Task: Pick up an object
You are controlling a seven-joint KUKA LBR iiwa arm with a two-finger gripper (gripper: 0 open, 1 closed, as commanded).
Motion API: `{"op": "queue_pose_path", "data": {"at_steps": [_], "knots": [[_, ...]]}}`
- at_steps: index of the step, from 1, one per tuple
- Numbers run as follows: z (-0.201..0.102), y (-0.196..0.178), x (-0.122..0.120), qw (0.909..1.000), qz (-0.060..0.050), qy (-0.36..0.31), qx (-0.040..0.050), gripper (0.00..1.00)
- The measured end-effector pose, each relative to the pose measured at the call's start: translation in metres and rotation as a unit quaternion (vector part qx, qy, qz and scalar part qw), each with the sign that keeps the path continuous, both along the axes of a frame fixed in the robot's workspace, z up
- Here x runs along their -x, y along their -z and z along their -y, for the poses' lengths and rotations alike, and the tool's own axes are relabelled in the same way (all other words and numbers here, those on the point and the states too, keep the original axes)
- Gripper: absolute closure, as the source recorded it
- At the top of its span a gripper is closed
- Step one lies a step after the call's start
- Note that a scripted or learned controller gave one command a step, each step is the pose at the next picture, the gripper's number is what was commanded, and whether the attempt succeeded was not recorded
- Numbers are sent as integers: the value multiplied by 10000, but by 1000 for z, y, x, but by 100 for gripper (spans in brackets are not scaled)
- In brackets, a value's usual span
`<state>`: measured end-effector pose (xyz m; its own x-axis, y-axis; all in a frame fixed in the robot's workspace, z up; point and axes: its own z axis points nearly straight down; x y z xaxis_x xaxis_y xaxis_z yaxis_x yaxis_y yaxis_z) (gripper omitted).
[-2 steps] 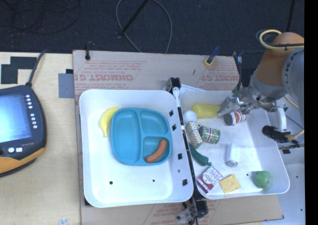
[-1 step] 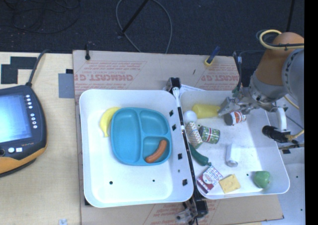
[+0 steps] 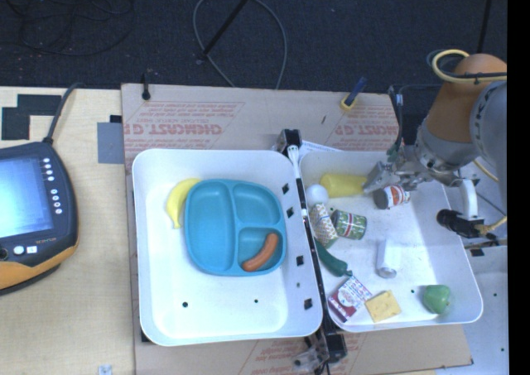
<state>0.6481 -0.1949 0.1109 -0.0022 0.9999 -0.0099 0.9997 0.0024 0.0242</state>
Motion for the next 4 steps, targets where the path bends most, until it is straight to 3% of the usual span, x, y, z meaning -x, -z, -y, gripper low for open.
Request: {"op": "queue_pose_path", "data": {"at_steps": [1, 2, 3, 4], "knots": [[0, 0, 0, 10000, 0, 4, -3, 0], [0, -13, -2, 10000, 46, -3, 7, 100], [0, -11, -1, 10000, 26, -2, 2, 0], [18, 24, 20, 9999, -145, 7, -52, 0]]}}
